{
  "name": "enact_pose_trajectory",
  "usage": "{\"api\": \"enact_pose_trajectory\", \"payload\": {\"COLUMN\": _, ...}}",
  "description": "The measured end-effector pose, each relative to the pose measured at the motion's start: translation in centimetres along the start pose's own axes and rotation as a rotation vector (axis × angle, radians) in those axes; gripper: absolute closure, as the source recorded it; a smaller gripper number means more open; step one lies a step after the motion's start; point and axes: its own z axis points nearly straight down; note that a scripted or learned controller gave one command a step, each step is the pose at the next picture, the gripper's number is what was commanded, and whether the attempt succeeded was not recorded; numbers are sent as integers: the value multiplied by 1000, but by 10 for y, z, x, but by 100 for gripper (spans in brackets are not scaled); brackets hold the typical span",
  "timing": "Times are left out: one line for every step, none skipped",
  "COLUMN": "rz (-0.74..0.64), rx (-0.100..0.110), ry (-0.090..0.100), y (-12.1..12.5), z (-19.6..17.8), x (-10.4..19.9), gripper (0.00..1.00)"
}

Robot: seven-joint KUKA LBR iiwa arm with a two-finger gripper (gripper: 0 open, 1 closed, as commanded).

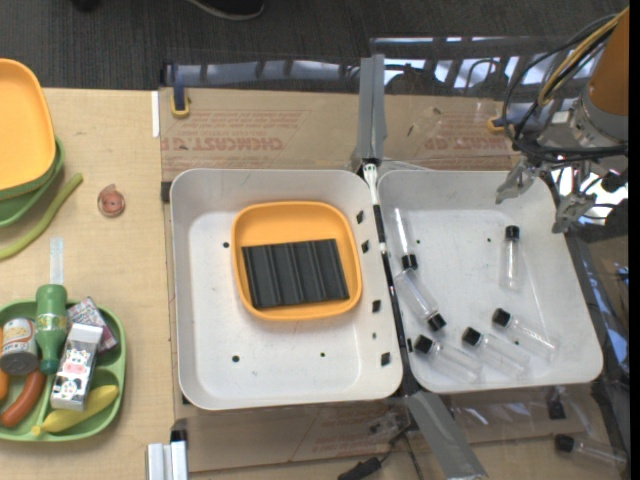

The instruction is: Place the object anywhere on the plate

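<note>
An orange plate lies in the left white bin. A dark grey ribbed slab rests flat on the plate. Several clear tubes with black caps lie in the right white bin; one tube stands apart near the right side. My gripper hovers over the far right corner of the right bin, above that tube. Its fingers are spread open with nothing between them.
Other capped tubes lie along the right bin's left and front parts. On the wooden table at left are a green tray of toy food, stacked yellow and green plates, and a small pink object.
</note>
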Motion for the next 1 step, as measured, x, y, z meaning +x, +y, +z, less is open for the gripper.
{"api": "enact_pose_trajectory", "payload": {"rz": -165, "rx": 2, "ry": -1, "y": -1, "z": -107, "x": 0, "gripper": 0}}
